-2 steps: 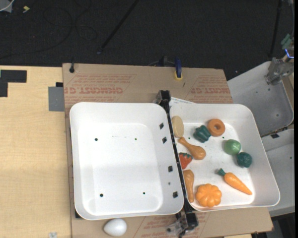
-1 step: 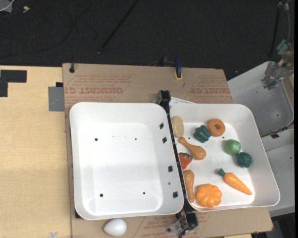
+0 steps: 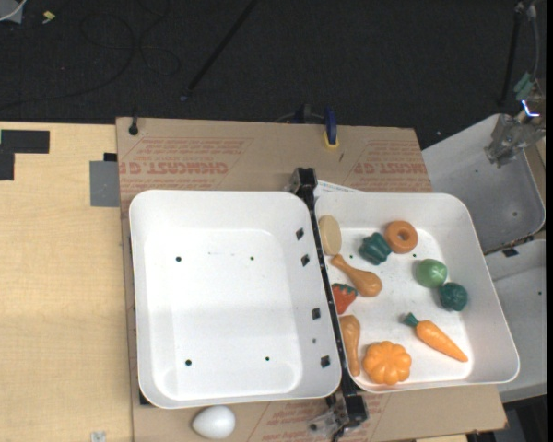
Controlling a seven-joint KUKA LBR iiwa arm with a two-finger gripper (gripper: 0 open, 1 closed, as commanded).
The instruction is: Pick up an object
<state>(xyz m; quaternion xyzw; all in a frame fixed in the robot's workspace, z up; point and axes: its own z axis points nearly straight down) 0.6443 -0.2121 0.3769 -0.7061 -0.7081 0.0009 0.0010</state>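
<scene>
Though tilted, carrot (image 3: 437, 337) tip lower-right

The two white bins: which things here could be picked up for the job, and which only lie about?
For the job: orange plastic pumpkin, orange toy carrot, brown ring doughnut, round green fruit.
Lying about: white egg outside the bins, blue clamp, brown cardboard sheet.

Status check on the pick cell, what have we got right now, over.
No toy gripped. Toy food sits in the right bin: pumpkin, carrot, donut, green apple. White egg lies outside, in front of the left bin.
</scene>
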